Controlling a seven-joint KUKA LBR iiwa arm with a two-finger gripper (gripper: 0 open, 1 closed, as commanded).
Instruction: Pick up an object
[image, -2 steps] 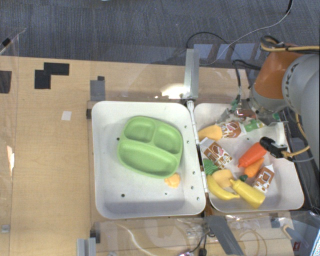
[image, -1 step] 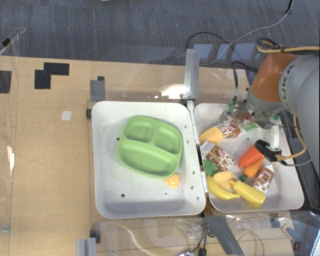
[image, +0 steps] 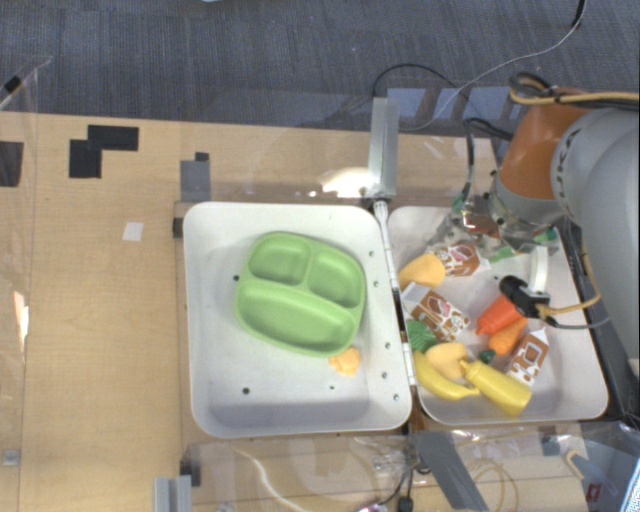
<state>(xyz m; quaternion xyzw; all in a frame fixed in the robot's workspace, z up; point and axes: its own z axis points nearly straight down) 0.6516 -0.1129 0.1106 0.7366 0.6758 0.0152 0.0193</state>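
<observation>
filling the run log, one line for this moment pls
arm over right bin far edge | toys in right bin | green tray in left bin | nothing seen lifted

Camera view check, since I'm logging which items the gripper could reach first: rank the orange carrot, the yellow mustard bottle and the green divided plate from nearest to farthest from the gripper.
From the gripper, at the right bin's far side:
1. Orange carrot, mid right bin.
2. Yellow mustard bottle, right bin's near edge.
3. Green divided plate, in the left bin.
</observation>
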